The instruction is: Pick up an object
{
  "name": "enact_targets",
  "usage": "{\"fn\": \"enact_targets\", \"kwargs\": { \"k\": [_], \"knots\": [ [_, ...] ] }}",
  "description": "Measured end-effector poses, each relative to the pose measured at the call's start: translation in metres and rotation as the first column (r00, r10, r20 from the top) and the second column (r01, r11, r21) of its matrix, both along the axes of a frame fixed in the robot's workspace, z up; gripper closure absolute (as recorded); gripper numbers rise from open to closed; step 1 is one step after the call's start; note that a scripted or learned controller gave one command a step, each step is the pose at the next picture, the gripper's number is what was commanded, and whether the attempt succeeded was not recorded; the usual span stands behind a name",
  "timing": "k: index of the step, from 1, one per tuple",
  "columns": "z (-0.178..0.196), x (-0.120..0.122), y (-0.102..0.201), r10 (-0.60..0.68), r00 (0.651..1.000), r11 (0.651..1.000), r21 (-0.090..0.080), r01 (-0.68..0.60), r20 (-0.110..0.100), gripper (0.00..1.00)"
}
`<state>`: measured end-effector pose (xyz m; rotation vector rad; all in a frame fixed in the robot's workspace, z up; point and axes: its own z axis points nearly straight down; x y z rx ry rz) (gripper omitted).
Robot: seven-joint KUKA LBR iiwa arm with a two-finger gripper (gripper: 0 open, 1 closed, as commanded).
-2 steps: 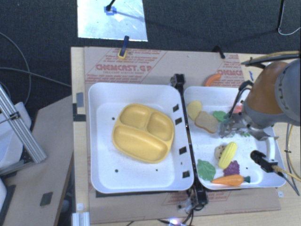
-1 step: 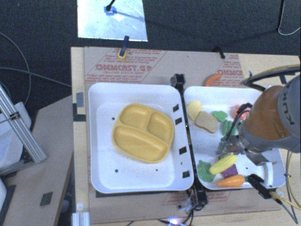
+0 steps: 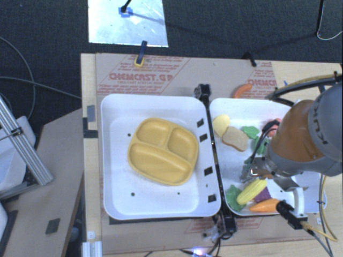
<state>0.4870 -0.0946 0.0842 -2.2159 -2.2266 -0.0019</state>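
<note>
- Desk (image 3: pixel 161 68) seen from above, bearing two shallow white bins side by side.
- Left bin (image 3: pixel 115 154) holds a yellow divided tray (image 3: pixel 162 150), lying flat.
- Right bin (image 3: pixel 241 108) holds toy food: a corn cob (image 3: pixel 251 191), an orange carrot (image 3: pixel 265 205), a bread slice (image 3: pixel 235 138), a pale lemon (image 3: pixel 221 123), green pieces.
- Arm (image 3: pixel 300 135) hangs over the right bin; claw (image 3: pixel 256 167) sits just above the corn (whether spread or pressed together, I cannot tell).
- Corn looks light, rigid, smooth plastic, likely slippery; pinching across its narrow middle seems safest.

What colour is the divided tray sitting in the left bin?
Yellow. The divided tray shows plainly in the camera view, lying in the left bin.
</note>
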Motion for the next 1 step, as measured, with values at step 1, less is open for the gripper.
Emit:
{"fn": "enact_targets", "kwargs": {
  "k": [1],
  "knots": [
    [0.1751, 0.0029, 0.0478, 0.006, 1.0, 1.0, 0.0, -0.006, 0.018, 1.0]
  ]
}}
